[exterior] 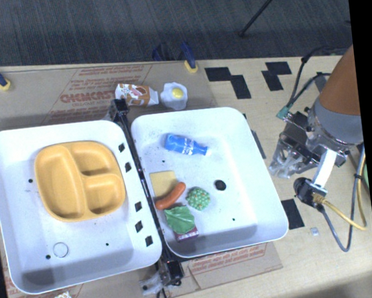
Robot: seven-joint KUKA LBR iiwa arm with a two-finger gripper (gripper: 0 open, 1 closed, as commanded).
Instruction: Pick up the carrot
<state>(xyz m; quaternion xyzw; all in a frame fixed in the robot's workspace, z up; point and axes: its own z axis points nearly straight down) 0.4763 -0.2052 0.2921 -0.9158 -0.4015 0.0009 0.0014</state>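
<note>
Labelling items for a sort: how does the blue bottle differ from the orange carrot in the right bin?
The blue bottle is blue with a white label; the carrot is plain orange-red. The bottle lies apart near the bin's far side; the carrot lies mid-bin, against the yellow slice. Both are elongated, lying flat and slanted.

**Two bins, side by side**

Left bin (5, 199) holds a tray (79, 179). In the right bin (255, 170), a bottle (185, 144) lies at the back; nearer the front — sausage (170, 195), peas (198, 198), packet (181, 221). The gripper (287, 160) sits outside, right of the right bin.
</note>
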